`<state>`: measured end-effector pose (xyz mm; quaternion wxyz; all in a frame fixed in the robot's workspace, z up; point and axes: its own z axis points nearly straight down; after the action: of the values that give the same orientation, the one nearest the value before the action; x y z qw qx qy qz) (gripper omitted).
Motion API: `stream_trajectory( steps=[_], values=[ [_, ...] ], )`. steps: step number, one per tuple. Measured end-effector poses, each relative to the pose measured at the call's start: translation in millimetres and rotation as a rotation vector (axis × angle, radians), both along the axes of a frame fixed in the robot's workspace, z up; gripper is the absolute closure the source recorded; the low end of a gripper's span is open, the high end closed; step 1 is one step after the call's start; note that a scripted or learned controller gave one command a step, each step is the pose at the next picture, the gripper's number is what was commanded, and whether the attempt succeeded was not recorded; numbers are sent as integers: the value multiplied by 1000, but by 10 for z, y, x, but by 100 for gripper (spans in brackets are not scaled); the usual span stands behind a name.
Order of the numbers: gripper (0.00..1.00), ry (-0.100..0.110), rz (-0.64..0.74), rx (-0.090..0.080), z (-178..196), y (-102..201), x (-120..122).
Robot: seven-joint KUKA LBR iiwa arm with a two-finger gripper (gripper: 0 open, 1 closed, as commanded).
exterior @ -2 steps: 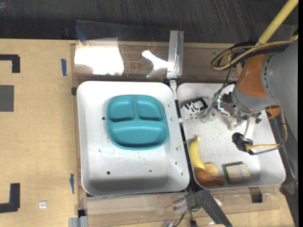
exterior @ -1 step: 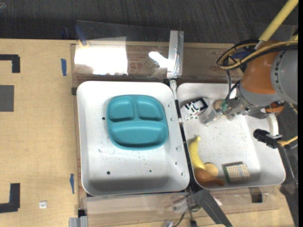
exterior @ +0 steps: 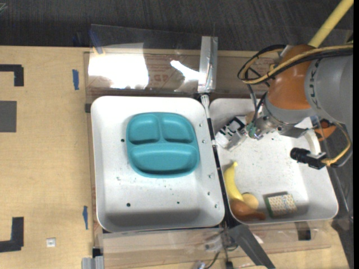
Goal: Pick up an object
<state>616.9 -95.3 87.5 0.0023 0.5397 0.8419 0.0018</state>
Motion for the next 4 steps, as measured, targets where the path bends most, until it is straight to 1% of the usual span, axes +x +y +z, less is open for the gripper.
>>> stream_trajectory(
  steps=[1,2,3,4],
  values=[
    [0,2,-211,-2,-4,-753,-464],
    [0,-8,-159,-3,1841,-861,-745],
    [0,11,-154,1,954,-609,-755],
    [100,0,-154,-1,1093,-617,-727]
  ],
)
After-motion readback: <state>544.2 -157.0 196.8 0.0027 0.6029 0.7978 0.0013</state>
